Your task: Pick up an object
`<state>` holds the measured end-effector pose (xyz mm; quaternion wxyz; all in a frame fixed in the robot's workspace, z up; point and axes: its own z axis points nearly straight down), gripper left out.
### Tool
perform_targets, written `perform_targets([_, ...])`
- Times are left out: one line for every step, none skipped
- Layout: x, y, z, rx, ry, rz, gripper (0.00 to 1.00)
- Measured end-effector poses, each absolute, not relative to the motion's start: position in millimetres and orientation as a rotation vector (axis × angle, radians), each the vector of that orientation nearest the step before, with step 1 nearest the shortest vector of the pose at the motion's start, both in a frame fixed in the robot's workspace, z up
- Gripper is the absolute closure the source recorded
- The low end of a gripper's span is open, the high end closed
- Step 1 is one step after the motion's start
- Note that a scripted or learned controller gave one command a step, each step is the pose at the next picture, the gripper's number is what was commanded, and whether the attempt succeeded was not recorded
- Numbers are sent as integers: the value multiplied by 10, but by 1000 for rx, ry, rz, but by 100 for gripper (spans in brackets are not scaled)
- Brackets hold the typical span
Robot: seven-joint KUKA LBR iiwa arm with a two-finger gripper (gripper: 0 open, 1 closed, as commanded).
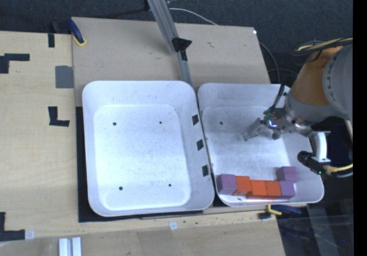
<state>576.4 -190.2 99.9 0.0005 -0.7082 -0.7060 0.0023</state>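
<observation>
Hovering over the right bin (229,97), the claw (255,131) is holding nothing visible; finger spread cannot be judged. Blocks (258,186) are lying packed along the near wall, well apart from it. Risk: wall crowding is likely blocking finger entry.

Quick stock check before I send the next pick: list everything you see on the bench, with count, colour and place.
left bin: one, white, on the bench's left half.
right bin: one, white, beside it on the right.
purple blocks: three, in the right bin along its near wall; one at the row's left end, two stacked at the right end.
orange blocks: about three, in the row between the purple ones.
metal pole: one, grey, slanting over the bench behind the bins.
clamps: two, blue and yellow, at the bench's far-left corner and near edge.
arm: one, grey with orange band, entering from the right.
gripper: one, over the right bin's bare middle, apart from the blocks.
</observation>
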Motion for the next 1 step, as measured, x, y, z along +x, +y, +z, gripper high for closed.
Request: perform_targets([6008, -1674, 1162, -2218, -2226, -1, 0])
